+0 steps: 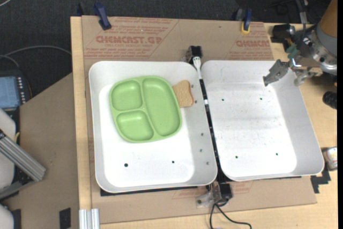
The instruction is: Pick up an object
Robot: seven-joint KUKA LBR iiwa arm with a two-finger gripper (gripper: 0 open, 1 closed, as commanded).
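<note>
From the overhead camera we are seeing a green divided plate [145,109] lying in the left bin [107,169], with a tan slice of bread [184,93] touching its right rim. Our gripper [278,73] is hovering over the far right part of the right bin [257,158], well apart from both things. Whether its claw is spread or pressed together, we cannot tell; nothing is showing between its tips.

Smooth matt-green plastic divided plate [145,109], glossy white plastic bins [161,171], brown cardboard-like printed bench sheet [134,37].
</note>
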